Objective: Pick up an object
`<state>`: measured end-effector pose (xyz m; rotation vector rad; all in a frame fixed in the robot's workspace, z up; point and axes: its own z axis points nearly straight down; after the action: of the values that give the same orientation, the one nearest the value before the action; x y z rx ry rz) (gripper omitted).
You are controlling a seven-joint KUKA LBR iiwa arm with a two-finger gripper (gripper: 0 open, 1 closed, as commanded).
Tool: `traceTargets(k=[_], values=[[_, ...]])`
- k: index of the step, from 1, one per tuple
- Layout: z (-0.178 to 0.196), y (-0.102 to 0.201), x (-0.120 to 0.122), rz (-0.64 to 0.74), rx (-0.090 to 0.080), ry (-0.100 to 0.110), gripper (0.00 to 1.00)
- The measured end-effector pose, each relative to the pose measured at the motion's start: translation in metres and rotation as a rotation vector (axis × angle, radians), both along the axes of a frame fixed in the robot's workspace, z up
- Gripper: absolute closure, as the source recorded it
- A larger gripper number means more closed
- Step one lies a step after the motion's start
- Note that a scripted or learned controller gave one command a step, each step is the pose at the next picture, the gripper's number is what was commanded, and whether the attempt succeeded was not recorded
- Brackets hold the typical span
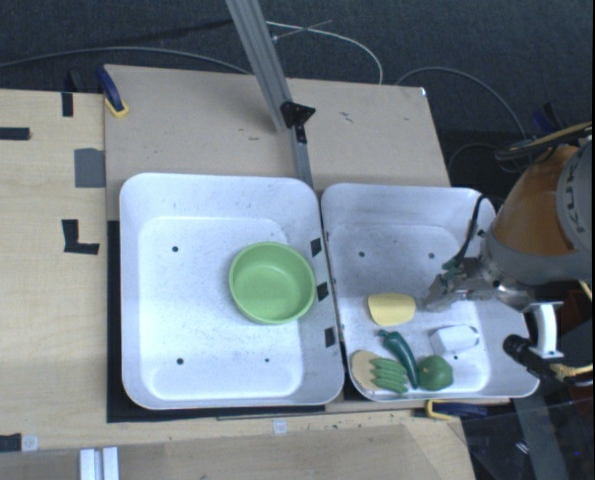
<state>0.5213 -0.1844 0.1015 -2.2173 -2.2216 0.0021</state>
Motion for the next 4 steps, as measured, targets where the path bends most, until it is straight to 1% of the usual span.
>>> traceTargets(k=[1,3,4], values=[[0.058,0.009,0.002,0.001,-0.002,-0.007,1.0],[0.145,0.017,0.009,0.001,-0.002,-0.007,1.0],[0.197,0.017,0.01,0.0,-0.003,-0.008,1.0]])
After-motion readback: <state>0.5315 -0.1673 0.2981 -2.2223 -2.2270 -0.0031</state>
